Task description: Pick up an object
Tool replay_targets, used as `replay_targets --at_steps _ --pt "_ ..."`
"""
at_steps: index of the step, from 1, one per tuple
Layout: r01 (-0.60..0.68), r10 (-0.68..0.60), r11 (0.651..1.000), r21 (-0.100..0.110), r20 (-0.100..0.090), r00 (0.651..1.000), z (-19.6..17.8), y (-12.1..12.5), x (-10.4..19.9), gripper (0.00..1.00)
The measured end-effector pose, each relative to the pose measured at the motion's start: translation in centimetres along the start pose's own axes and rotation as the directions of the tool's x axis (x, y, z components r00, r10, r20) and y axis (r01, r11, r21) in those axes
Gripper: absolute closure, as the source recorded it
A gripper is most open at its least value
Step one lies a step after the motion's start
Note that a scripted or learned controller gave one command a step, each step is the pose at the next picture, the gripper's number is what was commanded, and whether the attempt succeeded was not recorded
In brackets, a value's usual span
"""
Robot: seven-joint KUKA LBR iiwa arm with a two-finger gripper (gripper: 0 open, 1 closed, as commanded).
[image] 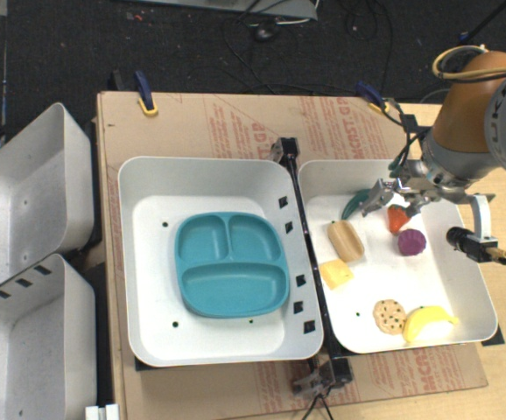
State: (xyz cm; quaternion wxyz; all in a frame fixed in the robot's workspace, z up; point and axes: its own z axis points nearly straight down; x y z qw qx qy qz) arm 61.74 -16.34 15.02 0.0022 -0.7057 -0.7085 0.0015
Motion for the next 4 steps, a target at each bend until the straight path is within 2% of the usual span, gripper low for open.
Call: replay_targets --at_steps 1,2,4 --pt "-0.004 0.004 1.0 -0.001 0.0 1.0 5.4 -0.1 0.1 0.0" --pt "-0.004 0.004 1.0 -0.008 0.002 1.0 3.9 0.1 0.0 1.0" --pt "-0.001 0.001 1.0 -0.012 0.003 1.0 -5.4 0.3 0.2 1.0"
